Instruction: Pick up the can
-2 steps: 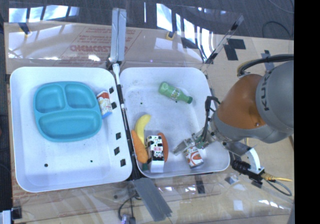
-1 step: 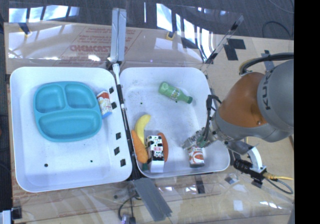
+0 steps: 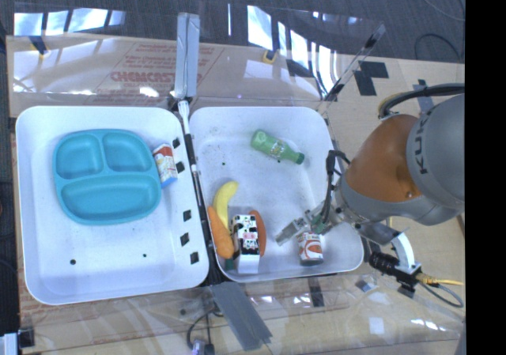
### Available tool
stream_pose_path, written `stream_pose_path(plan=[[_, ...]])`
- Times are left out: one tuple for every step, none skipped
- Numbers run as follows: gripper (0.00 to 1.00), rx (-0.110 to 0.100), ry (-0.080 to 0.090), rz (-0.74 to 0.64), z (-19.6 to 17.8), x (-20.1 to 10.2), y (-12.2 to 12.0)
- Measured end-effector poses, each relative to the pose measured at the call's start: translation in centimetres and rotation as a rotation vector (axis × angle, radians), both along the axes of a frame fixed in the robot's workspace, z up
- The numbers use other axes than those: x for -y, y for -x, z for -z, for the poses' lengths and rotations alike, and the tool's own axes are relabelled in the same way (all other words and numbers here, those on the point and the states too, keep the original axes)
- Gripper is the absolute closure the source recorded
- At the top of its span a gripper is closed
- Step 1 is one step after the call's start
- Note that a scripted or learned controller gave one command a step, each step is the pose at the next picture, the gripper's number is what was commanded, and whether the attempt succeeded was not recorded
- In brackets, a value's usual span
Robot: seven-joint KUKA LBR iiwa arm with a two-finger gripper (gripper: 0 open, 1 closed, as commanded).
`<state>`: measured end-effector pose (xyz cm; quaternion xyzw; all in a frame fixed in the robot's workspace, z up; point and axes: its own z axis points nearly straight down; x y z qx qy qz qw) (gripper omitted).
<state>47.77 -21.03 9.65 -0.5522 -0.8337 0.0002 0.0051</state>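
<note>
Can (image 3: 311,247) sits on the floor of the right bin (image 3: 261,120), about 5 o'clock, near the front wall. Tool (image 3: 304,225) hovers just above it at 11 o'clock, released, nothing between fingers. Grasp and lift not yet done.

Showing red "CHEMCAST" lettering on the clear protective sheet (image 3: 150,73), far up-left of the gripper (image 3: 310,227); showing part of white "KUKA" lettering on the arm (image 3: 443,156), right of it.
</note>
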Motion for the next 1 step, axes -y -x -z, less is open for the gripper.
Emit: stream_pose_path(plan=[[0.00, 0.004, 0.002, -0.003, 0.69, -0.01, 0.07]])
